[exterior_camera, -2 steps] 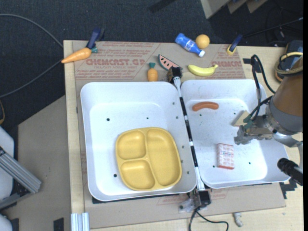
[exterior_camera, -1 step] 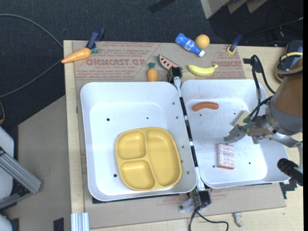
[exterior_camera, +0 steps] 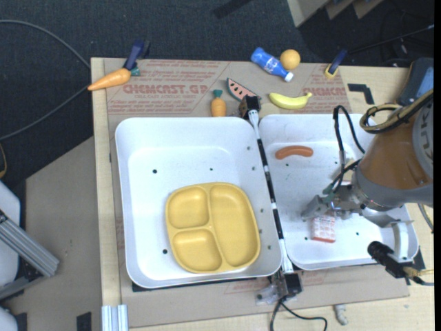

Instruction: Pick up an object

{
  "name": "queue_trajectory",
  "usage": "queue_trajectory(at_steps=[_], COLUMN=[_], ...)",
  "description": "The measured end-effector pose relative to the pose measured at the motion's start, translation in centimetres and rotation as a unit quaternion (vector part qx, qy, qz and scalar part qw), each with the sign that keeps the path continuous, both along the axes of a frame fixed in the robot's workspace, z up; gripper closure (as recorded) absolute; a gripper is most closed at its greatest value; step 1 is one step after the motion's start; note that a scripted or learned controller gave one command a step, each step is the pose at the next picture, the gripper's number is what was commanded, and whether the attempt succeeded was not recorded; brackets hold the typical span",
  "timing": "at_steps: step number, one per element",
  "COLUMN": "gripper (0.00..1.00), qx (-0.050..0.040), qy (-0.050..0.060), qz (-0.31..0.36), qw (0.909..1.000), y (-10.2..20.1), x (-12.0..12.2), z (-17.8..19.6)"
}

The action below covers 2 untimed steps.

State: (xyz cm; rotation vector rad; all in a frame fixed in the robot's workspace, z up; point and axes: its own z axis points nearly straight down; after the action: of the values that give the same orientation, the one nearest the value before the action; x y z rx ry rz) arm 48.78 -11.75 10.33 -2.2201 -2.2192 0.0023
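Nearest, small packet (exterior_camera: 322,229) in right bin (exterior_camera: 303,254) looks light, flat, crinkly; grasp across edges; gripper (exterior_camera: 324,206) state indeterminable.

Divided tray (exterior_camera: 210,226) in left bin (exterior_camera: 138,150); sausage (exterior_camera: 294,152) and packet (exterior_camera: 322,229) in right bin (exterior_camera: 303,126).

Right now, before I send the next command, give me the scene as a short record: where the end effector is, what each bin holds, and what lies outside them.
end effector: low in the right bin, just above a small red-and-white packet
grip: cannot tell
right bin contents: sausage near the far wall; packet near the front
left bin contents: yellow divided tray, three compartments
beyond the bins: carrot, watermelon slice, banana, blue bottle, orange ball
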Motion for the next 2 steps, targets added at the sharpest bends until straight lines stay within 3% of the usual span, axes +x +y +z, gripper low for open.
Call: queue_trajectory(at_steps=[1,2], gripper=[1.00,0.00], qx=[-0.0007,-0.0006], qy=[-0.002,-0.002], qz=[0.000,0.000], qw=[1.0000,1.0000], y=[-0.01,0.00], x=[0.08,0.07], z=[1.03,1.02])
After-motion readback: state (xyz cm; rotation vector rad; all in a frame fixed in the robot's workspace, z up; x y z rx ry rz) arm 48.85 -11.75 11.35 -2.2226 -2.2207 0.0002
